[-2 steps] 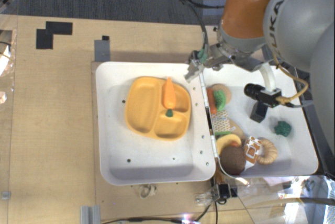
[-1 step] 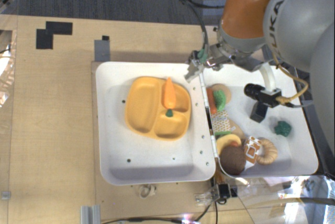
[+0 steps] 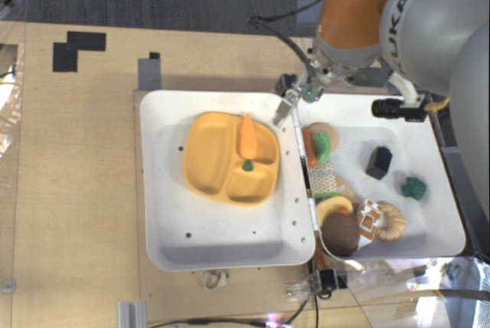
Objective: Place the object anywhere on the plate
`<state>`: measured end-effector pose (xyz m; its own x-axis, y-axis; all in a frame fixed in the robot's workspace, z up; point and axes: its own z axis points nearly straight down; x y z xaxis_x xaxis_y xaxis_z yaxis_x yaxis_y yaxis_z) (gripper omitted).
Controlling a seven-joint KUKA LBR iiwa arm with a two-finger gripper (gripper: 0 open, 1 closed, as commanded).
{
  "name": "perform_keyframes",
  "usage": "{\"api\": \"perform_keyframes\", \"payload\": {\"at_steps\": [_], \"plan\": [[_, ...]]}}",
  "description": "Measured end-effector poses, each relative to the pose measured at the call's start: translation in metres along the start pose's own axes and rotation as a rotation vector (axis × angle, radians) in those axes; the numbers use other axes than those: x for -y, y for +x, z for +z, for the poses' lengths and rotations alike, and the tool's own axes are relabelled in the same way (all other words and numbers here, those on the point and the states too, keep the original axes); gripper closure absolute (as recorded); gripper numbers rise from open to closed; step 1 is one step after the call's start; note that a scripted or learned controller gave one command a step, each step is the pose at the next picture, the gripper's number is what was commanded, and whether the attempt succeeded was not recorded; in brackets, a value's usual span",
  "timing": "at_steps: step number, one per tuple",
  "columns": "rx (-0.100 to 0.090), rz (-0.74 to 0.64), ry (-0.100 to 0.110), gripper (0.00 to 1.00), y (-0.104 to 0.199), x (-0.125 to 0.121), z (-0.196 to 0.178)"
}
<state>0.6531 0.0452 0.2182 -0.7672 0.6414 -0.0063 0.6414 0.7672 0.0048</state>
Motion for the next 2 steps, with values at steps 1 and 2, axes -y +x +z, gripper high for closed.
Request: {"api": "perform_keyframes", "payload": {"at_steps": [1,2], "plan": [[0.009,-0.004,-0.009,1.0,-0.0013,-0.0032,-0.0143],[0.008,-0.004,-0.009,0.0,-0.0011,-0.0031,-0.0137]]}}
